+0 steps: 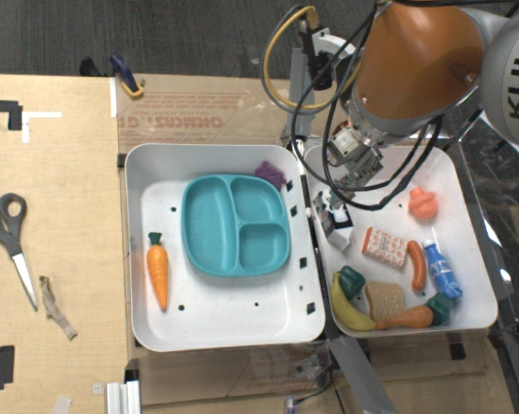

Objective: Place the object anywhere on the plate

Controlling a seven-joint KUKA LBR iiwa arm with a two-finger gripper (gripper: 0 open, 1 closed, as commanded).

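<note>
While the grey arm with its orange band (423, 54) leans in from the right over the upper part of the right bin (466, 309), we see its claw (333, 218) low at that bin's left wall, close to the divide between the two bins; cables and wrist hardware crowd it, so we cannot tell how it stands or whether anything sits in it. In the left bin (143, 317) the teal plate (236, 224), split into three compartments, lies near the middle with nothing on it. A toy carrot (158, 270) lies to the plate's left, lengthwise, its green top toward the far side, apart from the plate. A small purple piece (272, 174) sits at the plate's far right corner, just beside its rim. In the right bin we find an orange-pink lump (422, 203) near the far right, a small patterned box (384, 246) in the middle, a red sausage shape (416, 266) just right of it, and a blue and white bottle (441, 270) beside that. Along the near edge lie a yellow banana (350, 311), a dark green piece (351, 281) above it, a brown slice of bread (385, 299) and an orange carrot-like piece (406, 319). On the surface to the left, scissors (9, 240) rest well apart from the bins.
</note>
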